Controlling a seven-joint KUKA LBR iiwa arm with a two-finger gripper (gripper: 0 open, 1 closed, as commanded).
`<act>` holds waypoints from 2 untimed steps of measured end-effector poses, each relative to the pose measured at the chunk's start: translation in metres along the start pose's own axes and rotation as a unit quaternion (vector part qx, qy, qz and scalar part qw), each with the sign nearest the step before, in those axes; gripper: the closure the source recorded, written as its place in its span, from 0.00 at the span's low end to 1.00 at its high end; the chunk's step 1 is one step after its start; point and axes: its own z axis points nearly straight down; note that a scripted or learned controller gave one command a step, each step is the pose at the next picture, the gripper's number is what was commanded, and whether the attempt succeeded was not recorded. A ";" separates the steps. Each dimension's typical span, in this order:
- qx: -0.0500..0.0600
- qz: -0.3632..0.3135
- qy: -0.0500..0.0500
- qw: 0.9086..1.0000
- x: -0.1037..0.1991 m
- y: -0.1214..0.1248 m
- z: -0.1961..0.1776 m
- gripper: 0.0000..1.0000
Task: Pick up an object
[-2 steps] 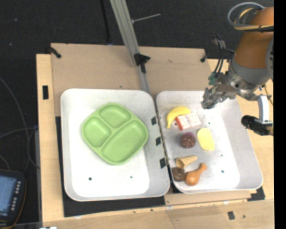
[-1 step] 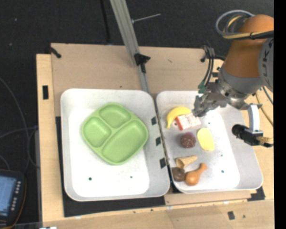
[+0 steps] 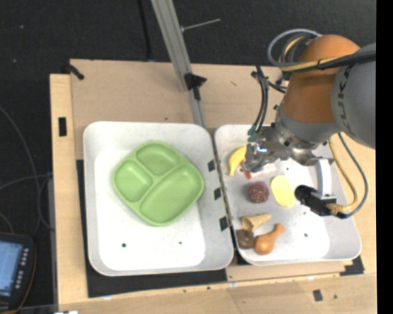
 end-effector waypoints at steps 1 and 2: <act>0.000 0.000 0.000 1.000 0.049 -0.019 0.010 1.00; -0.001 -0.001 0.001 1.000 0.097 -0.036 -0.004 1.00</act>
